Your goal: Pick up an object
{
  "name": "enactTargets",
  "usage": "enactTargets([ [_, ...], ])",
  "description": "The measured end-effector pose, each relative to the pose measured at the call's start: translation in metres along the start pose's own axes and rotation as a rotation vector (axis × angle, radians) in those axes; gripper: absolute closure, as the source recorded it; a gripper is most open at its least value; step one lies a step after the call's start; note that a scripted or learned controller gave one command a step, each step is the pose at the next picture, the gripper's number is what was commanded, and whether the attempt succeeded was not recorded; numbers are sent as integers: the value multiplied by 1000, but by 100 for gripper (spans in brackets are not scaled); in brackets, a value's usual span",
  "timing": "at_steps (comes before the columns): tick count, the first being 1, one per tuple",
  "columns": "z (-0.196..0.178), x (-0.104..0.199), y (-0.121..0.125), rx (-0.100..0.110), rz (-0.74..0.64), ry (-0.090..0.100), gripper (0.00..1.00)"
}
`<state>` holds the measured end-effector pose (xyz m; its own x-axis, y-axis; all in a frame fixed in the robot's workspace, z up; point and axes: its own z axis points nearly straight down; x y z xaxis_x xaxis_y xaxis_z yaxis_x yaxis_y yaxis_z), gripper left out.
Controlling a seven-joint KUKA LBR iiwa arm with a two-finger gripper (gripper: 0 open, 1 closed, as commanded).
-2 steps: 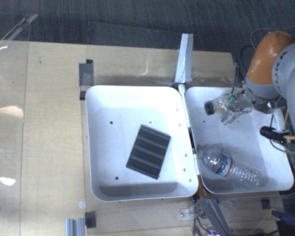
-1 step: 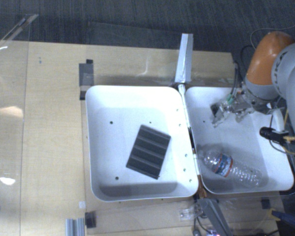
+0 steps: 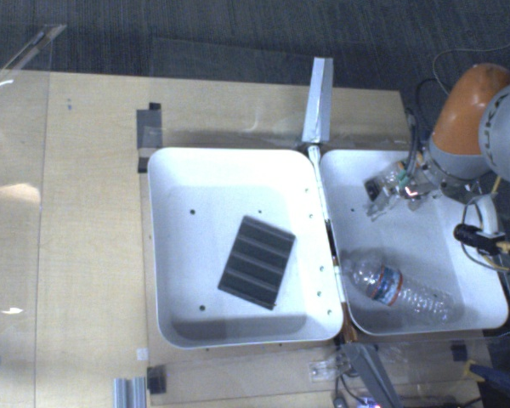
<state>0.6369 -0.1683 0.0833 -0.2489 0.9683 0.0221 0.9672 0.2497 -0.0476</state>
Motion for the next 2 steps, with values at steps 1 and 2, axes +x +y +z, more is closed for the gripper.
enactTargets([
  [1,0,6,5,10,-19,-11,0],
  [2,1,14,16,24,80,-18,0],
])
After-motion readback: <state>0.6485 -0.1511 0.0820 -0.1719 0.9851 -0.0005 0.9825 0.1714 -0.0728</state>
